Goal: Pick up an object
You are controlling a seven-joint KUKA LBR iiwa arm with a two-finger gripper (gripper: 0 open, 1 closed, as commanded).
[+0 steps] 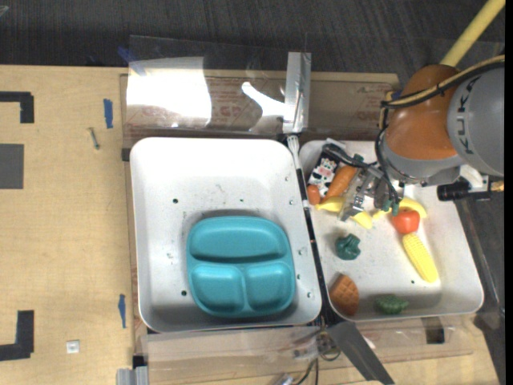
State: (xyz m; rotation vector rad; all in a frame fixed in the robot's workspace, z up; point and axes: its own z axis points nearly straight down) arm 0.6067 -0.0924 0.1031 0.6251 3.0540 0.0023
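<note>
So the grey arm with the orange band [425, 127] reaches in from the right over the right-hand white bin [457, 295], and the metal two-finger gripper [362, 197] is down in the far left part of that bin, right in a little pile of toy food. I honestly can't tell how the claw stands, it's too small and cluttered there to say.

Stuff around it: an orange carrot-shaped toy [340, 182] just left of the gripper, a small black-and-white cow-patterned piece [324, 170] at the far left corner, and some yellow bits [363, 218] touching or just under the gripper. To its right there's a red-and-yellow pepper-like toy [407, 217], and nearer than that a yellow corn cob [421, 257]. A dark teal broccoli-ish chunk [348, 247] sits mid-bin, a brown-orange round thing [345, 293] is at the near left corner, and a green lump [391, 304] is along the near wall.

The left white bin [160, 167] holds a teal plastic divided tray [240, 265] toward its near side.
</note>
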